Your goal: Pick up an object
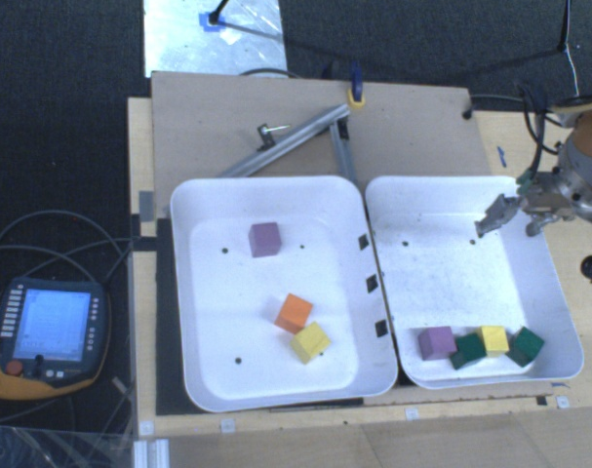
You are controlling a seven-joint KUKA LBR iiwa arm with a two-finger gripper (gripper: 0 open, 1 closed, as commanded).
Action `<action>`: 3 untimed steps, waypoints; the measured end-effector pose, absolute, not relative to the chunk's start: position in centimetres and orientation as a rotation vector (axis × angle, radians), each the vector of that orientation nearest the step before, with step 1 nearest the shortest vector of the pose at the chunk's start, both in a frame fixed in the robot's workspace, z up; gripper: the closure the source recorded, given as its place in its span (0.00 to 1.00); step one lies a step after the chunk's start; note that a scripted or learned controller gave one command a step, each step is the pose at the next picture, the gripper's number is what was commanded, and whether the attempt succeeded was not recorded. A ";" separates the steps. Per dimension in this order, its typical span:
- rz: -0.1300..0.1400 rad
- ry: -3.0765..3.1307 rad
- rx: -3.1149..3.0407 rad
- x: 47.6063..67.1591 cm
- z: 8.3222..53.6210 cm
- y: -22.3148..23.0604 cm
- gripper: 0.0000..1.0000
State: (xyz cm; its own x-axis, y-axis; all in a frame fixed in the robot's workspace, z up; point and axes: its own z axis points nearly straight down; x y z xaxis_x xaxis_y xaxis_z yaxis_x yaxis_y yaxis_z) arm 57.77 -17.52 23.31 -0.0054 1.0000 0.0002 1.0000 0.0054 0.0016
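Tool (510, 214) hovering above right bin (442, 261), prongs apart, nothing between them. Approach step, by the look of it; next move calls for dropping toward row of small matte cubes below: yellow cube (494, 338), green cubes (527, 344), purple cube (436, 342). Farther off, left bin (208, 261) with orange cube (294, 312).
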 end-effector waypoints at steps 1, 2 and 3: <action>0.002 2.226 2.215 57.8 23.3 -17.5 0.00; -0.003 2.225 2.220 57.8 19.2 -17.7 0.00; -0.003 2.227 2.221 57.2 14.5 -17.0 0.00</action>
State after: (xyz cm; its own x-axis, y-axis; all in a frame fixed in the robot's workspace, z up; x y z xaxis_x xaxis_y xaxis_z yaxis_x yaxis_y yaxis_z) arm 57.19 -17.05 14.49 -0.0029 1.0000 0.0010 1.0000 0.0029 -0.0036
